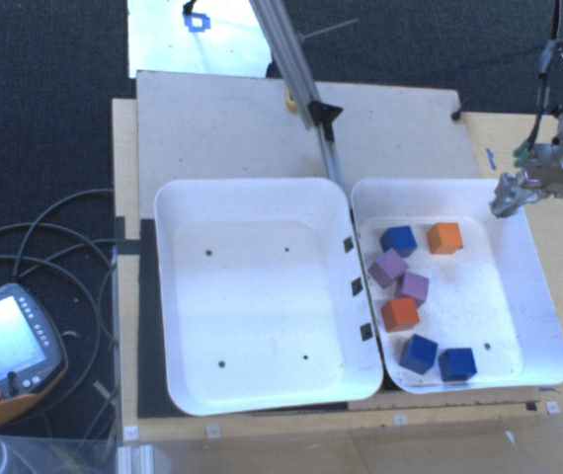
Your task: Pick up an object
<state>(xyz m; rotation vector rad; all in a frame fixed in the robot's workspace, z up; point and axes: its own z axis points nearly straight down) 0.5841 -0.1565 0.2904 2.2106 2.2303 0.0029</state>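
Now: jaws at right bin (543, 294) upper right rim, state unclear, clear of orange cube (444, 237); seven cubes inside.

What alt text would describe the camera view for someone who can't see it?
Seven small cubes, three blue, two purple, two orange, lie in the right shallow white bin, beside the left shallow white bin. The grey robot gripper hangs over the right bin's far right rim, nearest the orange cube.

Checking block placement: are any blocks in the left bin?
No, all seven blocks lie in the right bin; the left bin holds none.
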